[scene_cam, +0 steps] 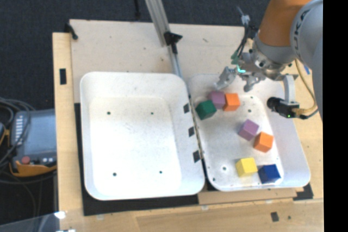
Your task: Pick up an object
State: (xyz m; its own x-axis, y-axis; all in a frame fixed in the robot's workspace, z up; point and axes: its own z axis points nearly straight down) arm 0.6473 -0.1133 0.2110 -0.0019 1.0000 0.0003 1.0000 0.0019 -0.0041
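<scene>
The grey metal two-finger end effector (pixel 237 80) hung over the far end of the right shallow white plastic bin (pixel 291 141), its fingers spread wide with nothing between them. Just below it sat a matte pale-purple cube (pixel 218 99), touching an orange cube (pixel 232 101) and a green cube (pixel 206 110). Further toward the near end lay a second purple cube (pixel 249 129) beside another orange cube (pixel 263 142), then a yellow cube (pixel 246 166) next to a blue cube (pixel 269 173). The left white bin (pixel 89 117) rested on the pale wooden surface (pixel 117 41).

blocks (pixel 249 130) in right bin (pixel 291 157), beside left bin (pixel 136 193)
</scene>
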